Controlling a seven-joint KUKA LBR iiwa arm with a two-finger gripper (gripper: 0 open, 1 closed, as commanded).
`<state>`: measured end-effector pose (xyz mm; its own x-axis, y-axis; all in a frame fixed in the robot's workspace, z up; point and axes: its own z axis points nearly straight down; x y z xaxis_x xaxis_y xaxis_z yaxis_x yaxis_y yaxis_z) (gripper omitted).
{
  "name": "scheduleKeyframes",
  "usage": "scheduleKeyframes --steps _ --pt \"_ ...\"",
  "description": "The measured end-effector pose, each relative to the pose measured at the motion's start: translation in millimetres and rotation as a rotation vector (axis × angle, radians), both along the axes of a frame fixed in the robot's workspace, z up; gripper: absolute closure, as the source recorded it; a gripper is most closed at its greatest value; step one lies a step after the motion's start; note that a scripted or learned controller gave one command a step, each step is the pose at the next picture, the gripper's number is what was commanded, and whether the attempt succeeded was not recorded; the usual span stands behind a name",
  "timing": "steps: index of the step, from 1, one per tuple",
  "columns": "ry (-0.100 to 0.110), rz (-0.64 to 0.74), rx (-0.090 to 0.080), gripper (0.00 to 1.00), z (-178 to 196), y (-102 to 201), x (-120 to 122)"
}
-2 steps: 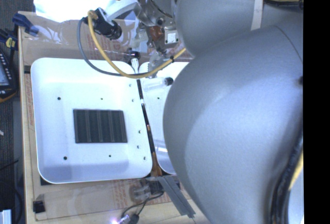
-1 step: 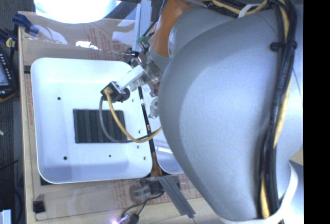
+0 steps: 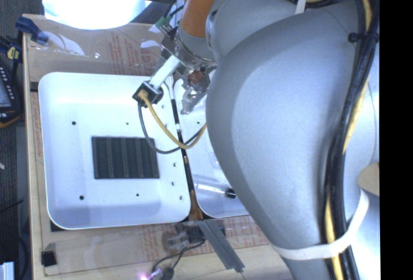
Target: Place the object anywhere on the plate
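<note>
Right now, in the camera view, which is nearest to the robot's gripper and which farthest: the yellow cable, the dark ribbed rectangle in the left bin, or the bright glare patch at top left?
From the gripper:
1. Yellow cable, just left and below.
2. Dark ribbed rectangle, lower left in the left bin.
3. Bright glare patch, far upper left, beyond the bins.

You see the grey arm (image 3: 284, 117) extended leftward, orange band uppermost; the gripper (image 3: 191, 93) apparently points downward.

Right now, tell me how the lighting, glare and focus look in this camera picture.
Camera view: a strong glare blows out the pale sheet at top left; the left bin is bright and evenly lit, its dark grille crisp; the arm looms close and soft, hiding most of the right bin.
</note>
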<state>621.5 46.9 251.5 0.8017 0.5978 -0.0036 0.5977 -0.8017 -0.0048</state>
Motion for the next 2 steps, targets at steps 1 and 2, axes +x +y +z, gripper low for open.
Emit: scheduleKeyframes --steps 1,2 --pt "0.003 -0.112 0.0 1.0 -62 -54 -78" --pt "0.003 -0.153 0.0 1.0 -62 47 -116"
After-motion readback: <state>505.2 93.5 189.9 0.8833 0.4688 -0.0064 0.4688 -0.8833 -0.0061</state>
